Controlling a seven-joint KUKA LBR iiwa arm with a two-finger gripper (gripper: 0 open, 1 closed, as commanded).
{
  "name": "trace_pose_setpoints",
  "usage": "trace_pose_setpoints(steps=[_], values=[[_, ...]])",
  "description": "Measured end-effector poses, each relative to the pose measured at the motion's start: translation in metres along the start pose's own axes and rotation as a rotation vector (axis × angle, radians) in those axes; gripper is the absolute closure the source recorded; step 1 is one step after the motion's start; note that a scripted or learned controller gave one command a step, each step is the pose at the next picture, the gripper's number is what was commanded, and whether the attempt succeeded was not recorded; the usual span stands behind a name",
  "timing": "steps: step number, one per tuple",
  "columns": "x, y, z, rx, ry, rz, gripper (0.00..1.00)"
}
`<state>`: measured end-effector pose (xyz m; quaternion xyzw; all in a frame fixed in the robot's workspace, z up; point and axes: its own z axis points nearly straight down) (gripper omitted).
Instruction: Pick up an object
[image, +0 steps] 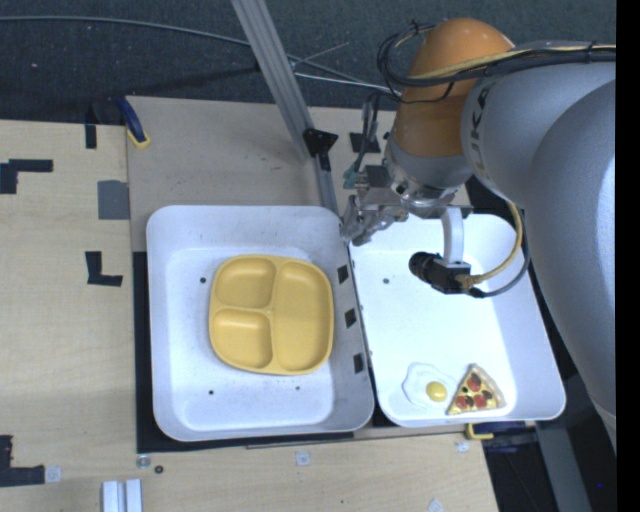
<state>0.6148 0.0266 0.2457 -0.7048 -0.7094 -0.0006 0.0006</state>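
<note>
A yellow three-compartment plate (271, 314) lies in the middle of the left bin (175, 240). In the right bin (520, 330), near its front edge, a toy fried egg (426, 385) rests beside a toy pizza slice (475, 391). My gripper (362, 226) hangs at the back left corner of the right bin, over the divide between the two bins, well away from all three objects. I see nothing between its fingers.
A slanted metal pole (290, 95) runs from the top of the view down to the bins' shared back corner. A black cable fitting (440, 271) hangs below the wrist over the right bin. The arm's grey body (560, 180) covers the right side.
</note>
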Motion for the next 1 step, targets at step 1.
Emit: trace_pose_setpoints(steps=[1], values=[[0.0524, 0.0270, 0.0029, 0.000, -0.001, 0.000, 1.00]])
